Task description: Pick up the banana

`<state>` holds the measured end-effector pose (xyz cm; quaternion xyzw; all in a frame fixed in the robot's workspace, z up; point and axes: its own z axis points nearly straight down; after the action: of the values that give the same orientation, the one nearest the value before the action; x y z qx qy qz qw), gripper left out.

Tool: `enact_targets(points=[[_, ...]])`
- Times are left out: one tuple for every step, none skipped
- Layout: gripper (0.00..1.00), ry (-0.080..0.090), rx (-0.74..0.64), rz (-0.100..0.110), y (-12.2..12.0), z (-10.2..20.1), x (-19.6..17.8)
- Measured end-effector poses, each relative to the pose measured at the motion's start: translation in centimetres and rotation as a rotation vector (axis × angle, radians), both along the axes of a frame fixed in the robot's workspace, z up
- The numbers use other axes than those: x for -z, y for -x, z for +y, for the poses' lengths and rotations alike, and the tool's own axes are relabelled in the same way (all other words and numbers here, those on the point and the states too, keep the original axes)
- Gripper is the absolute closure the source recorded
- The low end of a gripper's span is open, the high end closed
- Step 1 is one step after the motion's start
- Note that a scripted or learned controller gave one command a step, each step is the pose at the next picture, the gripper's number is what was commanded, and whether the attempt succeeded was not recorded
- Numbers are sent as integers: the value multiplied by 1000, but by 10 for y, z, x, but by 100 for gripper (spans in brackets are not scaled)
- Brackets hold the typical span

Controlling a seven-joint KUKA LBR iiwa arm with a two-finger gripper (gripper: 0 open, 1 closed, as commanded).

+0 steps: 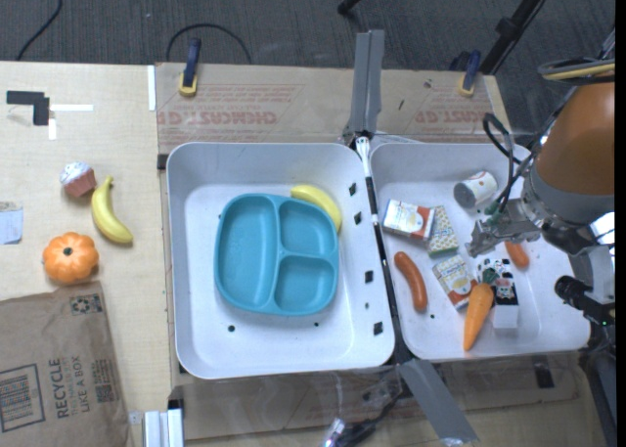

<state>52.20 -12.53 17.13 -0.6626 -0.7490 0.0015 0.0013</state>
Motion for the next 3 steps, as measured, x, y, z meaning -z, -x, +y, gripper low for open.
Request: enact_targets(points=[[100, -1, -47, -1, 9, 28, 41], [100, -1, -259, -5, 37, -41, 52], [0, -1, -259, -5, 37, -41, 52]])
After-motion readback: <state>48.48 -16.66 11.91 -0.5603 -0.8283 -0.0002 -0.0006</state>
